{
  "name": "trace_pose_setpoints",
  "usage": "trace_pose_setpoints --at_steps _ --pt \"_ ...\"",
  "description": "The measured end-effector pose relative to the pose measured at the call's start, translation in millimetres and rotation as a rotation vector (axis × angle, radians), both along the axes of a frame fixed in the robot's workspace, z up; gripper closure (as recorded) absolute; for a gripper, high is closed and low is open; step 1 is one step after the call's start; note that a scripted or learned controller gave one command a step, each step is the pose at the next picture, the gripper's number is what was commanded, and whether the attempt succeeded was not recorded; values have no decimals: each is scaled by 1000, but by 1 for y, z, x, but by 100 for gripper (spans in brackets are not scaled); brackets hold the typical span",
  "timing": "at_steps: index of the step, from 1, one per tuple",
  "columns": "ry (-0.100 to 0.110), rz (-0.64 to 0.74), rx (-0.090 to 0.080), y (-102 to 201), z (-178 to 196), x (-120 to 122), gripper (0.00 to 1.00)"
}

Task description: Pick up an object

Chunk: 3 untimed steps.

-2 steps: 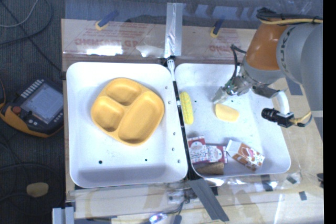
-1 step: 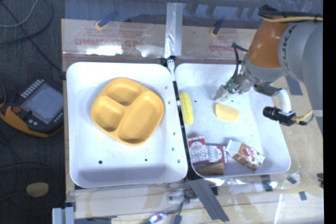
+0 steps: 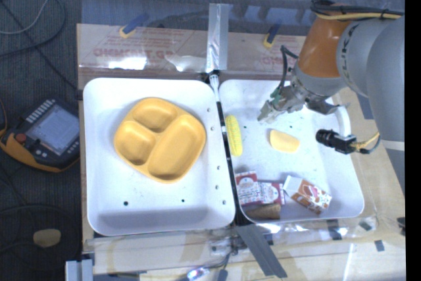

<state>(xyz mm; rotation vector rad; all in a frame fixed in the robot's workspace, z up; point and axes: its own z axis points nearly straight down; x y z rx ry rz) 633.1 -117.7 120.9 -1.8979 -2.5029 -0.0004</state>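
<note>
The tool (image 3: 271, 110) is seen low in the right bin (image 3: 342, 204), just beside the yellow wedge (image 3: 283, 140); its grip cannot be told.

Right bin (image 3: 352, 197) centre open, corn (image 3: 232, 134) along left wall, cheese wedge (image 3: 283, 141) mid, packets (image 3: 279, 193) crowd front

Arm reaches from right; pincer (image 3: 268, 113) angled down-left, low.
</note>
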Motion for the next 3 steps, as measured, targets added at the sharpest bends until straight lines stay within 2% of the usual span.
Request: trace_pose_setpoints --at_steps 1,2,3 --pt "-3 267 -4 -4 183 -8 100" --pt "0 226 -2 29 107 -31 100" --pt "-1 221 -1 21 98 22 100"
